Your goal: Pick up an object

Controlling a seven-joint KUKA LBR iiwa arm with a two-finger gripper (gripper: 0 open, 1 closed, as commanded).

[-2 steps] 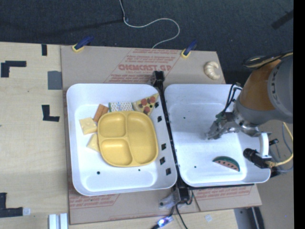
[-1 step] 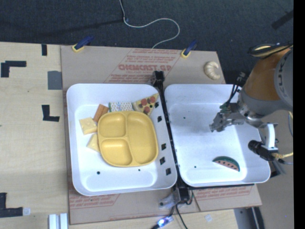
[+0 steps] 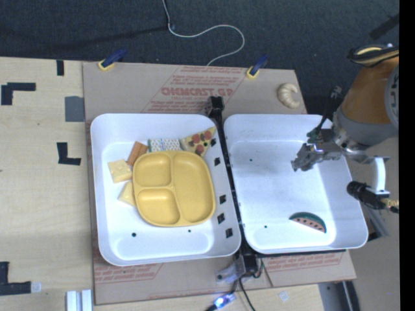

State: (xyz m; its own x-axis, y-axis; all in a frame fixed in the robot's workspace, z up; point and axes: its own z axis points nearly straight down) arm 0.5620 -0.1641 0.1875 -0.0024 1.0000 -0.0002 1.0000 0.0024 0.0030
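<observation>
A watermelon slice toy (image 3: 308,223) lies in the right bin (image 3: 272,180) near its front right corner. My gripper (image 3: 305,160) hangs over the right bin's right half, above and behind the slice and apart from it. In the left bin (image 3: 110,219) a yellow divided plate (image 3: 174,188) lies in the middle. Around its back and left sides lie a pizza slice toy (image 3: 200,140), a brown cracker (image 3: 137,152), a pale yellow square (image 3: 119,171) and a patterned piece (image 3: 163,145).
The grey arm with its orange band (image 3: 369,96) reaches in from the right over the right bin's rim. A beige object (image 3: 290,95) rests on the cardboard behind the right bin. A white cable (image 3: 207,34) loops at the back. Clips hold the cardboard's back edge.
</observation>
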